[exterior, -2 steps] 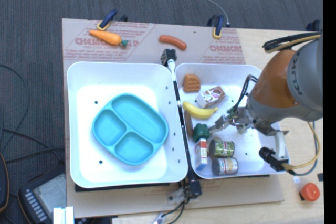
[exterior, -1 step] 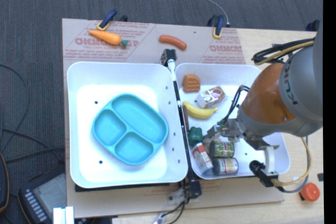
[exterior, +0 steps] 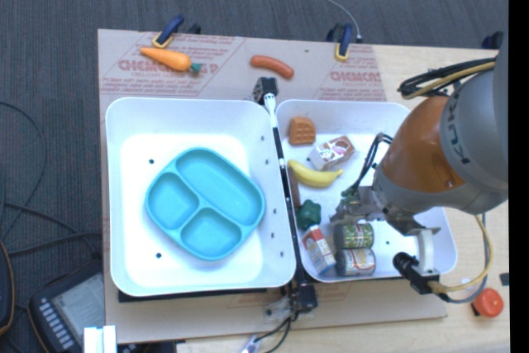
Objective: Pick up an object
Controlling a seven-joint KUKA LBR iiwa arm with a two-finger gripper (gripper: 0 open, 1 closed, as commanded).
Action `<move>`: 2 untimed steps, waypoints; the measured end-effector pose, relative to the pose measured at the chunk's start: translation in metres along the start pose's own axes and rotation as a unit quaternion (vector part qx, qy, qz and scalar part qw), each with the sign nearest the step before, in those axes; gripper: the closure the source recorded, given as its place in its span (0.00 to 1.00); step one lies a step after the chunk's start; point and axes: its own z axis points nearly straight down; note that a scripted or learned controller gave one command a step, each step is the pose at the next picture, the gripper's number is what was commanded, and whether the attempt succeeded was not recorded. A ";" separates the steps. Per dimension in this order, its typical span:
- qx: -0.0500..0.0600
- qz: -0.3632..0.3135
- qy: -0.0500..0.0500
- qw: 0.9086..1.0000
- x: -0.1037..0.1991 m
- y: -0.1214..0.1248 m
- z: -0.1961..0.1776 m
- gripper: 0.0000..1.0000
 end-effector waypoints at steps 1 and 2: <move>0.000 0.002 -0.002 1.000 -0.003 0.000 -0.001 0.00; 0.000 0.003 -0.004 1.000 -0.003 -0.002 0.008 0.00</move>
